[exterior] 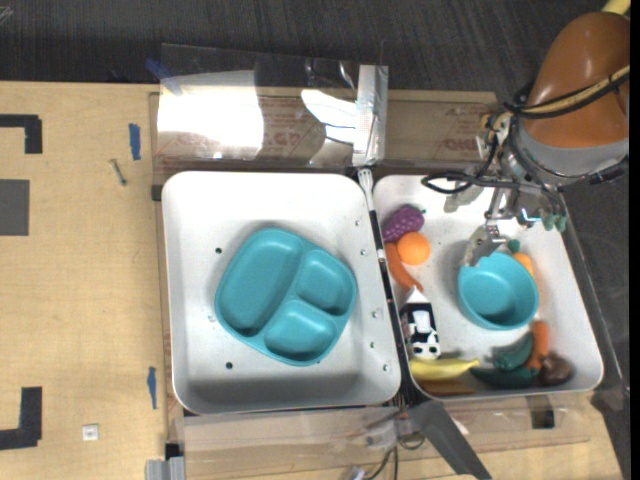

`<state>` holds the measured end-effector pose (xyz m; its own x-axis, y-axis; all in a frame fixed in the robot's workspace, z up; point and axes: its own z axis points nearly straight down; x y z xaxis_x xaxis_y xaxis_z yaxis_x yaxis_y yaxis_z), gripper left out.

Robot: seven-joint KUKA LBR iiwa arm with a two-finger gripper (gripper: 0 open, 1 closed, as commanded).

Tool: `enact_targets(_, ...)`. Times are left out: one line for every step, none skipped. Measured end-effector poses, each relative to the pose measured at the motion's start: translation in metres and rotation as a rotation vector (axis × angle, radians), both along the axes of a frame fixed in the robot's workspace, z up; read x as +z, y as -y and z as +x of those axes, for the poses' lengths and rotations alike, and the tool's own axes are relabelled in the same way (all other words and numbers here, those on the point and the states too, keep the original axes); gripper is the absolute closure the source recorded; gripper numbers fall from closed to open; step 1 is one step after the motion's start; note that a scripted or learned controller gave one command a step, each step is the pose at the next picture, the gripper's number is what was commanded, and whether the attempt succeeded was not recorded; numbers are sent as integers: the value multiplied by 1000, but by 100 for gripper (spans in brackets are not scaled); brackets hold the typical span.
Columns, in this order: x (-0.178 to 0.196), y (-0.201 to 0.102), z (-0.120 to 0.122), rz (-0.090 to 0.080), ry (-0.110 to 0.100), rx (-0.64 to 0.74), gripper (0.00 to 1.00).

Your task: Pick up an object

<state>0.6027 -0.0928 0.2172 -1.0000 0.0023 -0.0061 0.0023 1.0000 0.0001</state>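
Banana point(443, 367) lies flat — long axis left-right, by bin's point(575, 268) near wall.

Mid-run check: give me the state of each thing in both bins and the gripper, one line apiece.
Gripper: over the right bin, at the bowl's far rim; nothing visibly held.
Teal bowl: upright, open side up.
Divided teal plate: flat in the left bin, right way up.
Banana: lying at the near wall.
Orange: resting beside the purple grapes.

Bench point(70, 268): left bin point(190, 368); right bin point(580, 358); touching, side by side.
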Motion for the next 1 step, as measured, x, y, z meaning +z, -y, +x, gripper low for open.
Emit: enact_targets(-66,32,-10,0,-4,145,0)
